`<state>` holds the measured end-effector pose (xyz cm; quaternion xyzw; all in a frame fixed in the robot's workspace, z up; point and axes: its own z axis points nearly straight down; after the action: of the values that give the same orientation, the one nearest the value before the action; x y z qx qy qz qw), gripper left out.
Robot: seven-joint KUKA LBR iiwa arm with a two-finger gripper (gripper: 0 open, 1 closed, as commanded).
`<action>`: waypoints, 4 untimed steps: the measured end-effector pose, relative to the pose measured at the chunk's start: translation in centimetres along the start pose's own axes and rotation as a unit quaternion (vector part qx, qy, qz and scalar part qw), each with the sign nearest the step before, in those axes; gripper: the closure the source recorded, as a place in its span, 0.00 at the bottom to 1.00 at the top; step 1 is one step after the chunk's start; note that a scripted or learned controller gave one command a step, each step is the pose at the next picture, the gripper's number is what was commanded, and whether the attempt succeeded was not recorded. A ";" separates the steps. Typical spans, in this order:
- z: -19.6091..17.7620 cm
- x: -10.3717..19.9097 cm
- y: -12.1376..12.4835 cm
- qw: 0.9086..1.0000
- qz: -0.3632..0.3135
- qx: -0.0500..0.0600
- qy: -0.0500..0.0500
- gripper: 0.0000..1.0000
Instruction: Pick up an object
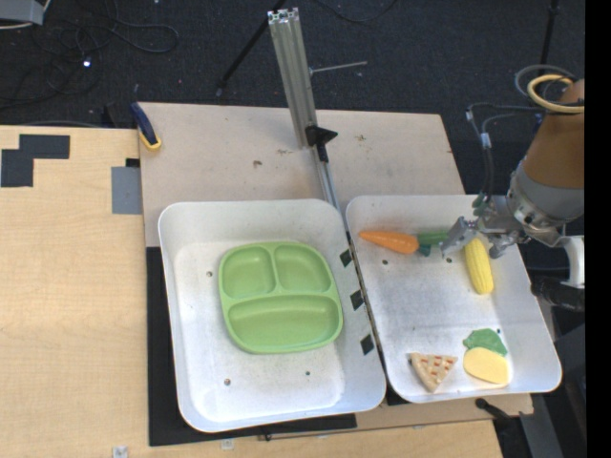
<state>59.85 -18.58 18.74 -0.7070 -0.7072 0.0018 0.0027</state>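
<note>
pizza slice [431, 369] and lemon [487, 364] lie at right bin's [410, 294] near edge. left bin [191, 351] carries green divided plate [281, 295], mid-floor. arm [554, 165] enters over right bin's far right corner. carrot [389, 241] near far left corner. corn cob [478, 265] by right wall, gripper [477, 239] just above its top end, fingers spread, nothing held. step: closing in on corn; next, descend astride cob, then clamp.
</note>
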 end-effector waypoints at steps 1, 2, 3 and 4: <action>6.1 0.9 0.1 1.000 -0.001 0.000 0.000 0.00; 9.8 0.9 0.3 1.000 0.000 -0.003 0.000 0.00; 8.5 0.9 0.5 1.000 0.001 -0.006 0.001 1.00; 2.2 0.9 1.0 1.000 -0.001 -0.005 -0.001 1.00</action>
<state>60.83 -17.64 16.52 -0.7066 -0.7076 -0.0008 -0.0017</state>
